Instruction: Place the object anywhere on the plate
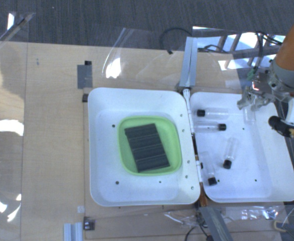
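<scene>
A square green plate [173, 143] sits in the middle of the left white bin [102, 149]. A dark grey ribbed block [146, 147] lies flat on the plate, turned slightly askew. Several clear vials with black caps lie loose in the right white bin [272, 179]: one [209, 113] near its far left corner, one [210, 127] just below that, one [230, 152] in the middle and one [208, 174] against the left wall. My gripper [249, 104] hangs over the far right part of the right bin, apart from these vials. Something pale and clear shows right under it, too faint to name.
A grey metal post [189, 62] stands behind the gap between the bins. Black cables [287, 127] run along the right bin's right side beneath the arm's orange band [293, 46]. Clear plastic sheeting [6, 134] covers the wooden bench on the left.
</scene>
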Robot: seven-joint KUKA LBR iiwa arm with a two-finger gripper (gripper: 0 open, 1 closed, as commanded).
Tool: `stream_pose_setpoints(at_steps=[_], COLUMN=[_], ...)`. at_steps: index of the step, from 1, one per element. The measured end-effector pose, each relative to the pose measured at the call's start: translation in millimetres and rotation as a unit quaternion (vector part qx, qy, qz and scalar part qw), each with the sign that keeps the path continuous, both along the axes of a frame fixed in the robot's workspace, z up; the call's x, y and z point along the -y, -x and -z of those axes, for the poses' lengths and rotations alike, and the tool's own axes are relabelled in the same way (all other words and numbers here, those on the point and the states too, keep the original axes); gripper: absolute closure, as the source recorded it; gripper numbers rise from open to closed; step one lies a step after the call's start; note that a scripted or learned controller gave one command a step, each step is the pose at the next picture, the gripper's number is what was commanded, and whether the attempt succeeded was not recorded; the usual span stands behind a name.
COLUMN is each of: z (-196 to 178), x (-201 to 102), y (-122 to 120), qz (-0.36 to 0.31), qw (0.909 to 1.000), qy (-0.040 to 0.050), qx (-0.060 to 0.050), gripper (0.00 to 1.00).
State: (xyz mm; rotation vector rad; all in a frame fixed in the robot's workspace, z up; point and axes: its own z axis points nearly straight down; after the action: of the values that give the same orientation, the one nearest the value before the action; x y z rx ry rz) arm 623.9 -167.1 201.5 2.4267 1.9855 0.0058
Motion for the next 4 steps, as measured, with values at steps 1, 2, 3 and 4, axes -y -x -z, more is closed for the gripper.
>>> stream_pose_setpoints(at_steps=[1,2,3,4], z=[85.4,83.4,-54.2,-158.7], x=[-32.3,-31.2,31.3,-53.6], y=[30.2,29.2,26.7,19.1], qz=[-0.047,-0.046,-0.064,0.009], qw=[0.9989,0.9989,0.9979,1.0000], qy=[-0.0010,-0.0004,0.0012,-0.0001], qx=[-0.002,0.000,0.002,0.003], gripper=[1.00,0.00,0.00,0.00])
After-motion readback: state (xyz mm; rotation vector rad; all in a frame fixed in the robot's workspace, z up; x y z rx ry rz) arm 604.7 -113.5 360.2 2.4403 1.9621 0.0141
